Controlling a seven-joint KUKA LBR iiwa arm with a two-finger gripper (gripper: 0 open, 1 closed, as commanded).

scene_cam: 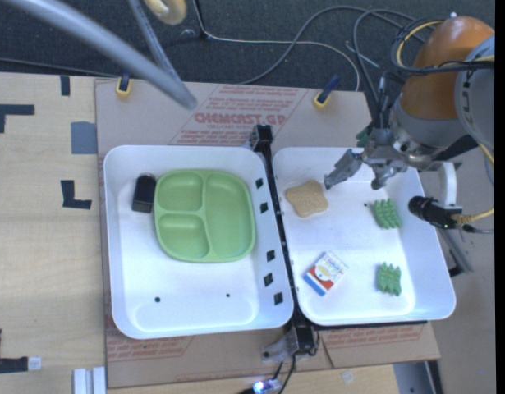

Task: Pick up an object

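Camera view: looked down at a slant on two white bins set side by side on the bench.
Lower right of frame: a small card packet in white, red and blue lay flat near the bottom rim of the right bin; a green ridged piece lay to its right, well apart from it.
Lower left of frame: the left bin was bare white along its near side, save for two dark specks.
Middle left: a green divided plate sat flat in the left bin, with a small black block just beside its left edge.
Middle right: a tan slice like bread lay close to the divider; a second green ridged piece lay further right.
Upper right: the claw hung over the top part of the right bin, up and to the right of the tan slice, apart from it.
Claw state: released, two fingers splayed with nothing between them.
Task's thing: no object was lifted; every candidate lay on a bin floor, the tan slice nearest the claw.
Step in hand: approach, by my reading, before any grasp.
Next move: likely a shift left and down to straddle the slice, then a close; so flat a thing may slip from the fingers.
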